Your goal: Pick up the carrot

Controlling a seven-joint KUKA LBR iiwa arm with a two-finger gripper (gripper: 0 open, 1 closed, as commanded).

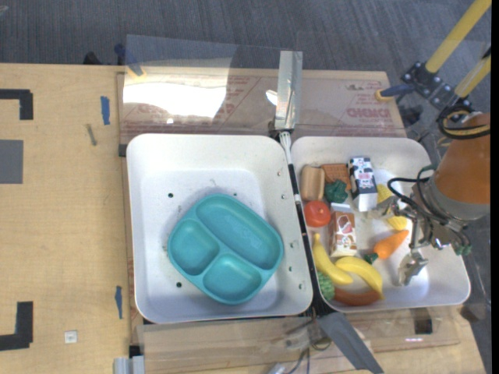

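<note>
The carrot (388, 245), a small orange toy with a green tip, lies tilted in the right bin (448, 287), near its middle. My gripper (412, 262) hangs low over the bin floor just to the right of the carrot and a little nearer the front edge. It stands close beside the carrot, and nothing shows in its grasp. The arm's orange band (465, 170) rises above the bin's right side.
Toy food crowds the right bin: two bananas (348, 269), a snack box (343, 234), a tomato (317, 213), a bread piece (313, 181), a milk carton (361, 179) and a sausage (355, 295). A teal divided plate (226, 246) lies in the left bin (156, 170).
</note>
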